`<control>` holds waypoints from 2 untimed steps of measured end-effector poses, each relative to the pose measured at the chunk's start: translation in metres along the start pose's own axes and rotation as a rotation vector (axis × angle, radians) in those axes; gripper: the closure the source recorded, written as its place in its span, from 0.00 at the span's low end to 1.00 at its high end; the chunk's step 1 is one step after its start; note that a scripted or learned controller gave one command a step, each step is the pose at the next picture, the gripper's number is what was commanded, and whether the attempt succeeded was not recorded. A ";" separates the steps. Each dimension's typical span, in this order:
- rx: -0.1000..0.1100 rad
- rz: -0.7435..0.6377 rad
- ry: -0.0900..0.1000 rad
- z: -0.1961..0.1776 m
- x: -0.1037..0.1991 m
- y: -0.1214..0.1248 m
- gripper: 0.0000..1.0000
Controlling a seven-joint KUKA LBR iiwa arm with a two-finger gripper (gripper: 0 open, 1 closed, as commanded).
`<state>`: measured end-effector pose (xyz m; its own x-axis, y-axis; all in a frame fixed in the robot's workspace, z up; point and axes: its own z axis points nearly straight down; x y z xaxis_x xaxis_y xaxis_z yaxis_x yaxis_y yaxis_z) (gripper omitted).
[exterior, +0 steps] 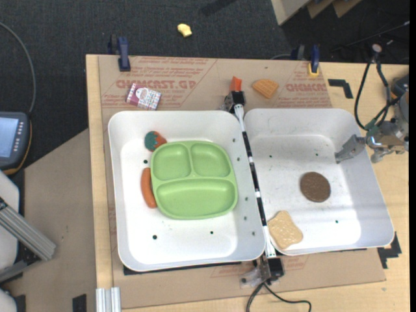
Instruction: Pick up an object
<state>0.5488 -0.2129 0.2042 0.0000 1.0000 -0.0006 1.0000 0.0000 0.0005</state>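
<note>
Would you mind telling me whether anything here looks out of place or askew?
Yes. A tan square cracker straddles the right white bin's near-left rim rather than lying inside. An orange-tan biscuit-like piece and a pink-and-white packet lie on the cardboard behind the bins, and a small yellow piece sits on the dark floor.

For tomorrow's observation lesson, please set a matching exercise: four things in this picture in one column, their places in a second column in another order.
Things:
1. green divided plate
2. brown round cookie
3. tan cracker
4. yellow piece

Places:
A. on the dark floor beyond the bench
B. inside the left bin
C. on the right bin's near-left corner rim
D. on the right bin's floor

Pairs: 1-B, 2-D, 3-C, 4-A
</note>
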 end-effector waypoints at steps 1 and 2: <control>0.005 -0.004 0.004 0.053 0.042 0.012 0.00; -0.008 0.000 -0.005 0.119 0.059 -0.014 0.00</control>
<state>0.5352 -0.1541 0.0850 -0.0001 1.0000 -0.0051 1.0000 0.0002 0.0081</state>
